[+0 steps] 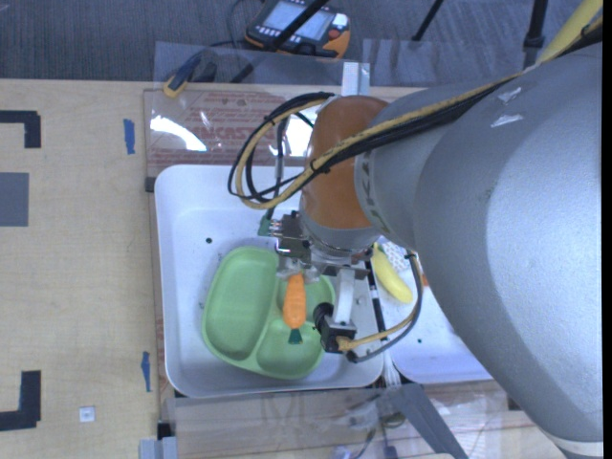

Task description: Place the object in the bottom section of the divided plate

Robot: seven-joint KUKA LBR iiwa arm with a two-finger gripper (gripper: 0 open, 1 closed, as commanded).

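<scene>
Looking down from the one camera, we see the big grey arm (pixel 516 208) reach in from the right and cover much of the right side, its orange band (pixel 335 175) sitting just above the wrist. Black and yellow cables (pixel 251 161) loop out from the band over the upper part of the left white bin (pixel 182 218). In that bin lies a green divided plate (pixel 234 304), tilted a little, with one large section on its left and smaller ones toward the lower right. The hand (pixel 296 280) hangs over the plate's right part, and an orange carrot (pixel 295 299) stands roughly upright right below it, over the ridge of the plate; its green end (pixel 295 334) points down toward the lower section. We cannot tell whether the hand is gripping the carrot or merely standing above it. A yellow banana (pixel 390 273) lies just to the right of the hand, at the edge of the arm. The bins rest on a pale wooden tabletop (pixel 76 256) with blue tape marks (pixel 128 134).
</scene>
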